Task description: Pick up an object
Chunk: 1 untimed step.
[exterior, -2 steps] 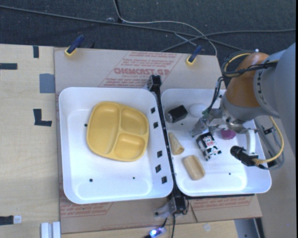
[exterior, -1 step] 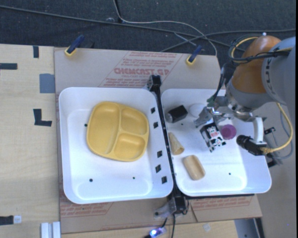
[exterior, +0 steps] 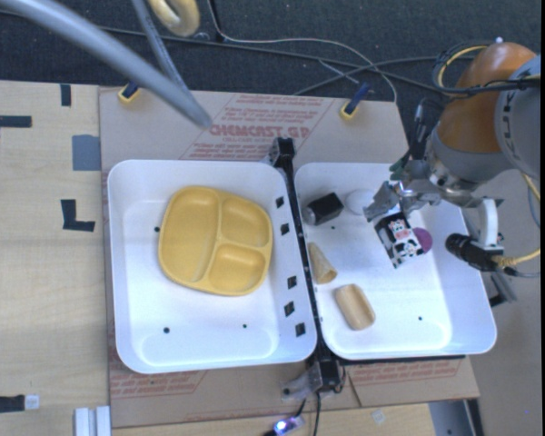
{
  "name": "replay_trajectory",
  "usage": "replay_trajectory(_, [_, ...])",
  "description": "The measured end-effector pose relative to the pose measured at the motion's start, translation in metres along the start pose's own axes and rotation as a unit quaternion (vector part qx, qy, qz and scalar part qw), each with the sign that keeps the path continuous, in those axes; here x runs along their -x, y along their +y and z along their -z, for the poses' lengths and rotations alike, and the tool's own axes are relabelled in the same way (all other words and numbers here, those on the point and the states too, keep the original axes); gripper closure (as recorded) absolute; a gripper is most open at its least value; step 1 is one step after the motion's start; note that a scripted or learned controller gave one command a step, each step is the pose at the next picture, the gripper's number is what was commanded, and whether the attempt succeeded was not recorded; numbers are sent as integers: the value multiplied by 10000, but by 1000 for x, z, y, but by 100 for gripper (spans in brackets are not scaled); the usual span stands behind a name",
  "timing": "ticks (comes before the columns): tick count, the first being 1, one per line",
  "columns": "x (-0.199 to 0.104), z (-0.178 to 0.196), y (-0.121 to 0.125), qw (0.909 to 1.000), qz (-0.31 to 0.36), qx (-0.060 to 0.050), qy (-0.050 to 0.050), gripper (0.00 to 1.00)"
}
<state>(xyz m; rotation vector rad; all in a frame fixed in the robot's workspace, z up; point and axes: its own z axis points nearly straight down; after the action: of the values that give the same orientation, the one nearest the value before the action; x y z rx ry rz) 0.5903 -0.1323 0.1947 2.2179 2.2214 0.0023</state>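
White plastic surrounds your gripper (exterior: 401, 239), which hangs over the right bin (exterior: 436, 330); I cannot tell its state. You should descend squarely on one object, perhaps the tan bread-like piece (exterior: 353, 305) at seven o'clock from it. Keep off the crowded black cylinder (exterior: 323, 208), cone (exterior: 322, 263) and purple item (exterior: 421, 240); the yellow plate (exterior: 214, 240) sits at nine o'clock.

You have a yellow plate (exterior: 215, 241) with three sections lying flat in the middle of the left bin (exterior: 132, 334). In the right bin (exterior: 463, 334), a black cylinder (exterior: 324, 208) lies near the upper left corner, a tan cone (exterior: 322, 263) lies by the left edge, and a tan bread-like roll (exterior: 354, 305) sits below it, toward the lower edge.
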Motion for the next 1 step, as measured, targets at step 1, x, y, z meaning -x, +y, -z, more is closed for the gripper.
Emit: replay_trajectory(1, [-8, 52, -7, 10000, 2, -4, 0, 100])
